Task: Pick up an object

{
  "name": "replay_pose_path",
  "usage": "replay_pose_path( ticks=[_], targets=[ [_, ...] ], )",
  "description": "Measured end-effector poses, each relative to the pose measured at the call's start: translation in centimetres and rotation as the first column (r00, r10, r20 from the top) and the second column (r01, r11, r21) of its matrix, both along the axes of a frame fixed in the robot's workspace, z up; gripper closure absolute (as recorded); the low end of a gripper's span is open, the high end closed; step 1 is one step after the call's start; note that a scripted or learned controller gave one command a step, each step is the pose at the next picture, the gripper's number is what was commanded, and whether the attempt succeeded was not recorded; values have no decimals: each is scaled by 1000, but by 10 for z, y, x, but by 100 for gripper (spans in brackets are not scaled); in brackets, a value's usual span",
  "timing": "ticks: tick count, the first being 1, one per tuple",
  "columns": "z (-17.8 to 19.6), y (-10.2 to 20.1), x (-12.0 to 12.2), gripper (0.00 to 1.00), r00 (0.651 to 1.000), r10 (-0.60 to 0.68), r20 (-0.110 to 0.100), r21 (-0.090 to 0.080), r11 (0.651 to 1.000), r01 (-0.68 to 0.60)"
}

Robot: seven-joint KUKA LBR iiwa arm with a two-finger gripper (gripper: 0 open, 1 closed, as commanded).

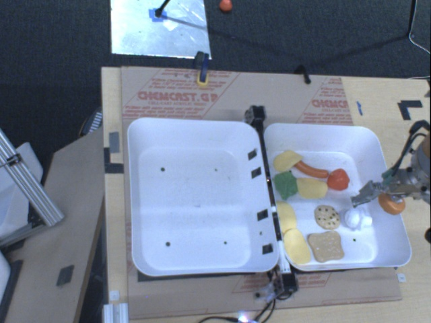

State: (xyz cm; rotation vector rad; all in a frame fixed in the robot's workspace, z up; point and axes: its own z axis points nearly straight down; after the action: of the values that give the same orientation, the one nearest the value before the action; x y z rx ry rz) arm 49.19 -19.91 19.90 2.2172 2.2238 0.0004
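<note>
Scene: a robot arm reaches in from the right over a desk (114,180) bearing two shallow white bins side by side; the left bin (195,134) lies bare white, the right bin (387,244) carries a cluster of toy foods.

Gripper: the gripper (361,195) hangs low over the right bin's right half, just above a small white object (355,219); whether it is open or closed cannot be told from this angle; nothing can be seen held in it.

Nearest candidate: the white object, just beside a round spotted cookie (327,215); an orange piece (392,204) sits close under the arm, partly hidden, near the bin's right wall.

Other contents: a toast slice (326,246) at the front; a sausage (311,169) and a red piece (339,178) towards the back; a green piece (285,185) by the divider.

Count: two bins; one cookie; one toast slice; one sausage; one green piece; one red piece; one orange piece; one white object; about four yellow pieces (312,188), two towards the back and two stacked along the divider at the front.

Handling, as a judgement: these look like light, stiff, smooth plastic toys, likely to slip or skid on the bin floor; none seems fragile; the white object is small and rounded, so a pinch across its middle looks safest; the flat cookie and toast would want taking by their edges.
</note>
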Motion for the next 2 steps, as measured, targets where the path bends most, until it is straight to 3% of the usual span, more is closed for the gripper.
replay_pose_path(
  ticks=[1, 2],
  targets=[
    [-77, 9, 72, 0, 1000, 2, 9, -3, 1000, -2],
    [-113, 20, 137, 0, 1000, 4, 8, -2, 1000, -4]
  ],
)
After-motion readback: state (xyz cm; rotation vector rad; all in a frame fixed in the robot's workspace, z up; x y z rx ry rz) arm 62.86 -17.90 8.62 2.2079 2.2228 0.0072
